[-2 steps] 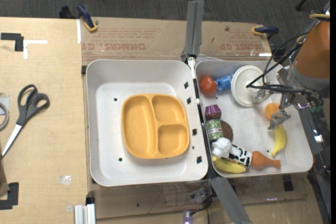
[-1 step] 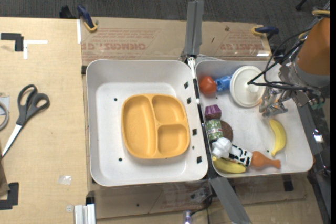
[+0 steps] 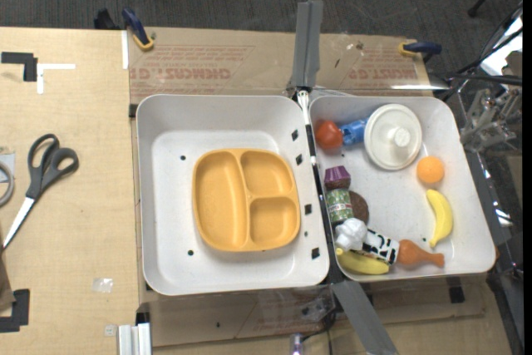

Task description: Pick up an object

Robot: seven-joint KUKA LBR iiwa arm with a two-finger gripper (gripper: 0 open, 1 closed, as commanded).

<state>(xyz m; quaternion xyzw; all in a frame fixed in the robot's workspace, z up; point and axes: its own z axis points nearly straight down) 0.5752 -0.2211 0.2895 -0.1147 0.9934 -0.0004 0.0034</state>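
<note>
Banana (image 3: 440, 216), orange ball (image 3: 430, 170), white bowl (image 3: 394, 136) in right bin (image 3: 395, 208), claw state cannot be told

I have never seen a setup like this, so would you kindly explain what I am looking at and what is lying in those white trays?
This is one picture from a camera fixed above a workbench, looking down at a slant. A robot arm normally reaches in from the right to pick things up. Two shallow white bins sit side by side. The left bin holds a yellow divided plate. The right bin holds toys: a white bowl turned upside down, an orange ball, a banana, a second banana, a red tomato and a green bottle. Scissors lie on the bench to the left.
</note>
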